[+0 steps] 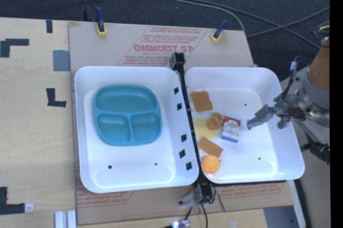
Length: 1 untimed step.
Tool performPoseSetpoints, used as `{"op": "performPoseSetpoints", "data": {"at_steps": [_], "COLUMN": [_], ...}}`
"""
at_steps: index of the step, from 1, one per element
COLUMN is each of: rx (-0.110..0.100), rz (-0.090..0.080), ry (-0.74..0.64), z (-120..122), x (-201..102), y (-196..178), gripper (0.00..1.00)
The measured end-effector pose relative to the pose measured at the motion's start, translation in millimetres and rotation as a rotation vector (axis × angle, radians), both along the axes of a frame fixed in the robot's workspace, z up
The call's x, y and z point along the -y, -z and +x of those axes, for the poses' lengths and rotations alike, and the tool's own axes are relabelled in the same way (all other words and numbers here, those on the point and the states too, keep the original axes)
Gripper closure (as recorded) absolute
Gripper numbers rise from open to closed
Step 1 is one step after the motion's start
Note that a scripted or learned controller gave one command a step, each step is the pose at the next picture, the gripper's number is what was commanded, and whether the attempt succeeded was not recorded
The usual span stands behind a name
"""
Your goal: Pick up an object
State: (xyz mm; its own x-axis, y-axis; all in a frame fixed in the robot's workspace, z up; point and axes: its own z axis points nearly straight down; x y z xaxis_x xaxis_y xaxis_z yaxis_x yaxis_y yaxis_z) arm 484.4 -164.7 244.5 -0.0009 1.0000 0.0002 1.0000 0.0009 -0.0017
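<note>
1. Toward the right edge of the frame, over the right bin (268,160), the gripper (266,117) hangs with nothing visibly between its fingers; how far apart they stand I cannot tell.
2. Likely trouble: the food pieces crowd together at that bin's left side (the small carton (231,129) sits just beside the round brown pastry (215,120)), so a descent could nudge one against another, or close on two at once.
3. Nearest target, by my judgement, is the carton, lying just left of and slightly below the gripper; the orange ball (211,164) sits farther off, lower left.
</note>
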Motion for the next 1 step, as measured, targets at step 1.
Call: {"op": "performPoseSetpoints", "data": {"at_steps": [1], "rx": [-0.004], "rz": [0.001], "ry": [0.001], "z": [-0.6], "x": [-4.5], "y": [43.9], "gripper": [0.0]}}
